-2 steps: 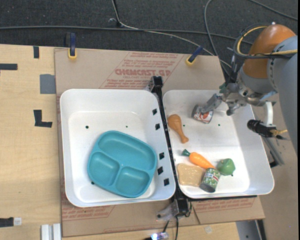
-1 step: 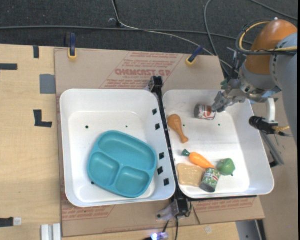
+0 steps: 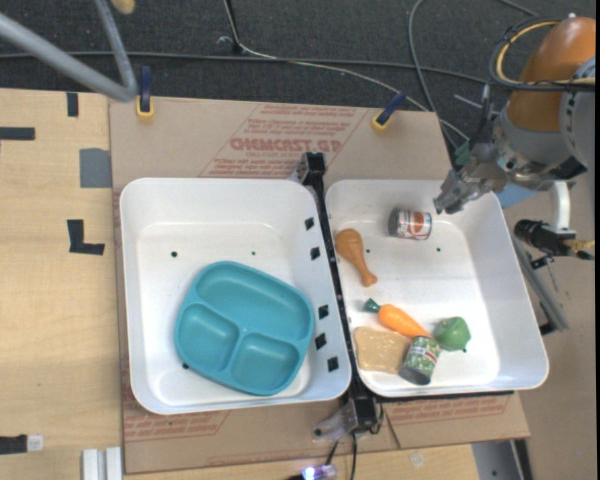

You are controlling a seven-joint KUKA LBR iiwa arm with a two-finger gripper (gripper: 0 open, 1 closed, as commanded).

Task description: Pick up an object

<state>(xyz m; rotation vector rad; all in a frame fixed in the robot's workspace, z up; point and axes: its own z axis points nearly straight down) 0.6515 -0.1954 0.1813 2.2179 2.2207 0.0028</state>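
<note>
tool (image 3: 450, 200) above right bin (image 3: 515, 298) rim | just beside lying can (image 3: 411, 224) | finger state: cannot tell

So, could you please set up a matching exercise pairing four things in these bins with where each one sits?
Things:
1. teal tray
2. red and white can
3. drumstick
4. green apple

Places:
A. near the right bin's front right, beside the carrot
B. left bin
C. right bin, close to the divider between the bins
D. back of the right bin, lying just left of the pincer

Pairs: 1-B, 2-D, 3-C, 4-A
</note>
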